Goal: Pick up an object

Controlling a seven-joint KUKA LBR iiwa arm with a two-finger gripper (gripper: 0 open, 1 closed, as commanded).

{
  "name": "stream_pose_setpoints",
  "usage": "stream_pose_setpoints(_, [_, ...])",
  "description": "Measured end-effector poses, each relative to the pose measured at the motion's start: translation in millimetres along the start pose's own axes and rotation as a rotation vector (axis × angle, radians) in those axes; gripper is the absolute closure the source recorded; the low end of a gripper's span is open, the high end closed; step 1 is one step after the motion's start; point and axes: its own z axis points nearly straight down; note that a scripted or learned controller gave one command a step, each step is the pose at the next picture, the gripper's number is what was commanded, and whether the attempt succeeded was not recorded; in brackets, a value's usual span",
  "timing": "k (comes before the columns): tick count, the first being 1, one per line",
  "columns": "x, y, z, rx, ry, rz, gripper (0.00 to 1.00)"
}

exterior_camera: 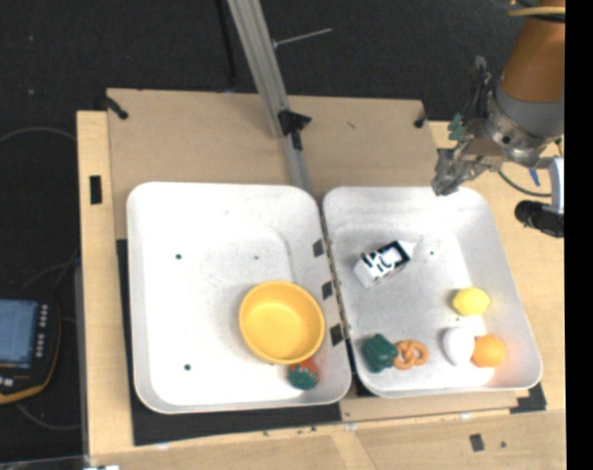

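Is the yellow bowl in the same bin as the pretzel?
No, the yellow bowl sits in the left bin, while the pretzel lies in the right bin.

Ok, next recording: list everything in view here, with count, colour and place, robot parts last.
bins: 2, white, side by side on the bench
bowl: 1, yellow, left bin, near corner by the divide
small object: 1, red and green, left bin, beside the bowl
box: 1, white and black, right bin, middle
lemon: 1, yellow, right bin
orange: 1, orange, right bin
white object: 1, white, beside the orange
pretzel: 1, orange-brown, right bin
green object: 1, dark green, beside the pretzel
tool: 1, grey, over the right bin's far edge
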Motion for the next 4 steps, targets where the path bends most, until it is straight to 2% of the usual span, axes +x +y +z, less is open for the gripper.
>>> stream_pose_setpoints(1, [60,-15,1,-0.001,0.001,-0.002,1.00])
stream_pose_setpoints(4, [216,-57,37,0.000,0.001,-0.002,1.00])
